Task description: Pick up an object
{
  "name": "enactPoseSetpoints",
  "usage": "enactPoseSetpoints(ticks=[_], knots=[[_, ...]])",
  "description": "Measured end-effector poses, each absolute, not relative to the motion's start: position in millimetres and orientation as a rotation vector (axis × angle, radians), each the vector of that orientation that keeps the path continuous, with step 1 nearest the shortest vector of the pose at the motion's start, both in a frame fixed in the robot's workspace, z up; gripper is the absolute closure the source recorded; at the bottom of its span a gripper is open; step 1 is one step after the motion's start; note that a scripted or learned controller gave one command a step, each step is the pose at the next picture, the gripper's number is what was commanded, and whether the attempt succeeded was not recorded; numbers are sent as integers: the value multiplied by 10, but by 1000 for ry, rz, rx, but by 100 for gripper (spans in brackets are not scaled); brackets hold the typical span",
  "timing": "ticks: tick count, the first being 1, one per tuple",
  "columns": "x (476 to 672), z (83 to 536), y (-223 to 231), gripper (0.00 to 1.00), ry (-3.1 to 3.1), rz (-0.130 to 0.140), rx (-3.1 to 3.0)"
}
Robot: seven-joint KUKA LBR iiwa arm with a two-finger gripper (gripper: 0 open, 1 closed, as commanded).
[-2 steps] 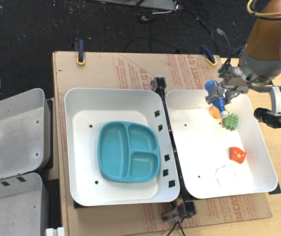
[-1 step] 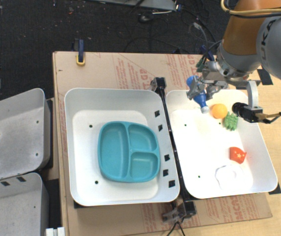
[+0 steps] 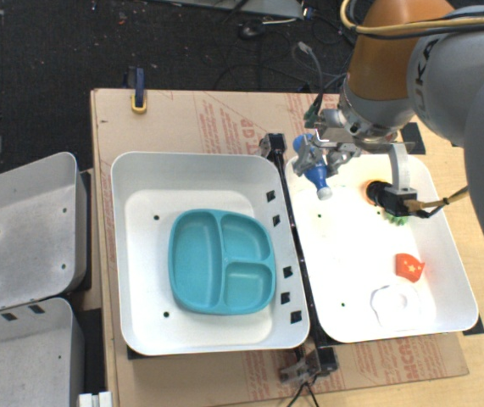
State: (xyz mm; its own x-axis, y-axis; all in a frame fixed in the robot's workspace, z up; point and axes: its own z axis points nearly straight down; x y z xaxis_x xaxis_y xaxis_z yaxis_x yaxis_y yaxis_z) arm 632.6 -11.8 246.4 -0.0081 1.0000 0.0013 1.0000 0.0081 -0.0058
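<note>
**binwatcher:** Where was the gripper [image 3: 314, 161] in this shot? And what was it going for?

**kuka_fan:** It was in the upper left corner of the right bin [image 3: 445, 316], just beside the wall between the two bins. A small blue thing with a white tip [image 3: 318, 179] sat right at it, tilted down toward the bin floor. Honestly I couldn't tell if the gripper was clamped on it or just parked over it, it was too cluttered up there.

**binwatcher:** Why that corner though? The orange-red piece [image 3: 408, 266] was well apart from it, lower right of the same bin and out in the open.

**kuka_fan:** My guess is the blue one was the pick target. It was close to the wall, so the arm leaned in over it from the right of the frame. The teal divided plate [image 3: 222, 261] lay flat in the middle of the left bin [image 3: 140, 185]. It was probably too wide and flat for a two-finger grab, so it made sense that nothing was near it.
</note>
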Motion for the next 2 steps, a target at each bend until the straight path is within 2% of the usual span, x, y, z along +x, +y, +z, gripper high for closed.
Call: enactPoseSetpoints(ticks=[1,2], knots=[[6427,2470,400,100,-2229,2,-2211],[6442,2395,904,100,-2228,4,-2210]])
